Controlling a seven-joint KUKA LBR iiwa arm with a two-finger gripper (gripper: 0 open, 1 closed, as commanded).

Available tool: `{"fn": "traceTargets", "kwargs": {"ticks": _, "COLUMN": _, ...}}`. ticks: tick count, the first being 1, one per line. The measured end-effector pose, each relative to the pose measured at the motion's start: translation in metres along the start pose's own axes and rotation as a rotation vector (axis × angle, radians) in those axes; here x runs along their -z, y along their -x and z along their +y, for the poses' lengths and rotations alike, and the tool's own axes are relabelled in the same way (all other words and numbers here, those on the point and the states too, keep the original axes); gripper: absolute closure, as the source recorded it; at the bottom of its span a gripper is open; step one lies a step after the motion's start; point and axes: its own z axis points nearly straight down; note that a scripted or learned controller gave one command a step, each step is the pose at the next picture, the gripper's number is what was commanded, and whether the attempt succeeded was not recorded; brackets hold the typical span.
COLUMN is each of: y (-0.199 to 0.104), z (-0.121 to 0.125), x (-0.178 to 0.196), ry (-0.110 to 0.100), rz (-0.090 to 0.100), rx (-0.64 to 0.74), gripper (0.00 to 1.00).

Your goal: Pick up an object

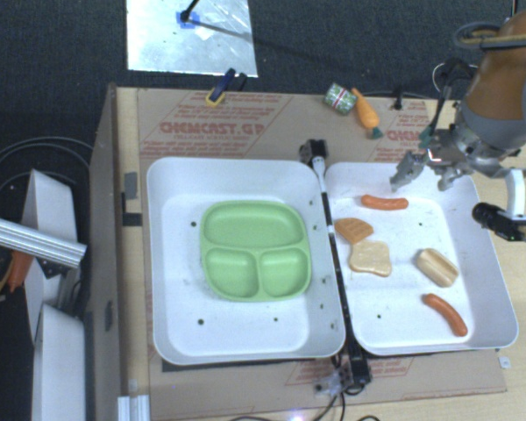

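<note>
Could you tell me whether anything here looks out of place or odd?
Yes. A toy carrot and a small green can lie on the cardboard behind the right bin, outside both bins, while the other food pieces sit inside it. The can lies on its side. Nothing looks spilled or broken.

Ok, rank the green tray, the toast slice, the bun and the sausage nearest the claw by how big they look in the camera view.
Largest to smallest:
1. green tray, by far
2. toast slice
3. bun, close to the toast slice, so that pair is unsure
4. sausage, about as long as the bun but much thinner
</note>
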Motion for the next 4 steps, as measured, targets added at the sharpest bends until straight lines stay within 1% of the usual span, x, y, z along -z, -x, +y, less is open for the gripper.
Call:
{"fn": "traceTargets", "kwargs": {"ticks": 1, "y": 0.006, "z": -0.036, "x": -0.128, "ry": -0.006, "rz": 0.003, "rx": -0.001, "gripper": 0.0}}
{"fn": "traceTargets", "kwargs": {"ticks": 2, "y": -0.008, "z": 0.045, "x": -0.143, "ry": -0.022, "rz": -0.004, "rx": -0.011, "gripper": 0.0}}
{"fn": "traceTargets", "kwargs": {"ticks": 3, "y": -0.031, "z": -0.011, "x": -0.146, "ry": -0.002, "rz": 0.001, "rx": 0.0, "gripper": 0.0}}
{"fn": "traceTargets", "kwargs": {"ticks": 4, "y": -0.021, "z": -0.06, "x": -0.147, "ry": -0.003, "rz": 0.002, "rx": -0.001, "gripper": 0.0}}
